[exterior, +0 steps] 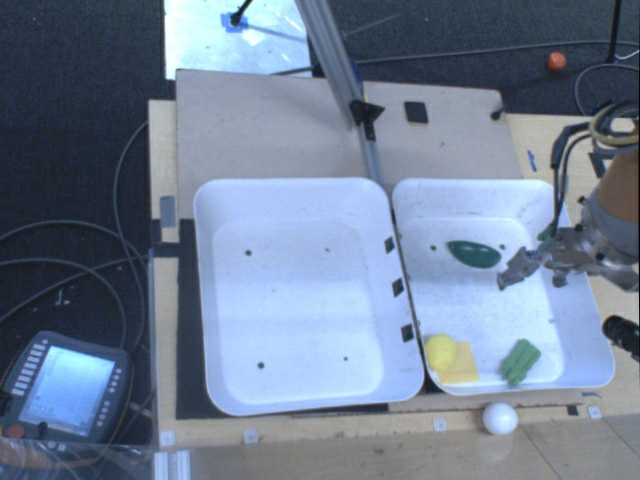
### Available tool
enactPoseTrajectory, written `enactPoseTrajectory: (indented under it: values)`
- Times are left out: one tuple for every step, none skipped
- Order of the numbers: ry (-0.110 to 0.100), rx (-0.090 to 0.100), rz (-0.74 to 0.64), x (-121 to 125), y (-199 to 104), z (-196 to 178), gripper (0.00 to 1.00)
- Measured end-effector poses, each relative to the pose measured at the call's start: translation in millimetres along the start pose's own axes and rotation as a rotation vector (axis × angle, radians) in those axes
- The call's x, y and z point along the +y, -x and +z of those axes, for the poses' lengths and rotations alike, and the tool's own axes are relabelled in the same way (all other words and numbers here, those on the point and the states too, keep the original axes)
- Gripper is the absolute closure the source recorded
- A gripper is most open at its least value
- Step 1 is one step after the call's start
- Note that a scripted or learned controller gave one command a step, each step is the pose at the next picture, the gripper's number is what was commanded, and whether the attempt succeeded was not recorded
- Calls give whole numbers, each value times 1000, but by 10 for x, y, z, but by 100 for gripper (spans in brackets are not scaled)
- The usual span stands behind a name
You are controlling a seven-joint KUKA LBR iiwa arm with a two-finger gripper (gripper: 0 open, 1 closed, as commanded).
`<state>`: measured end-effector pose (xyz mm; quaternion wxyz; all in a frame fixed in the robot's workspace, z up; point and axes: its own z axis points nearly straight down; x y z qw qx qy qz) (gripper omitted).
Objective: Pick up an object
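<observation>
Surface: a tan board carrying two shallow white bins side by side, with dark carpet and cables around it.
Left bin: the bin on the view's left, its white floor marked by a few small dark dots.
Right bin: touches the left bin along a seam with small black clips; it holds three objects.
Arm: reaches in from the view's right edge, above the right bin's right rim.
Hand: over the right bin's middle, tips pointing left and just right of the dark green object; nothing sits between the fingers; I cannot tell whether they are spread or closed.
Dark green object: an oval lying on the right bin's floor toward the far side.
Yellow object: at the right bin's near left corner, by the seam.
Light green object: ridged, near the right bin's front wall, right of the yellow object.
White ball: on the surface just outside the right bin's front rim.
</observation>
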<state>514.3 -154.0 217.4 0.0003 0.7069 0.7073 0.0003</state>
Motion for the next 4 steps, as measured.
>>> enactPoseTrajectory:
  values:
    - [-8,2,-4,232,-672,1171,0]
    - [8,-2,2,287,-55,-985,0]
    - [0,0,0,379,180,-123,0]
    - [1,0,0,384,181,-232,100]
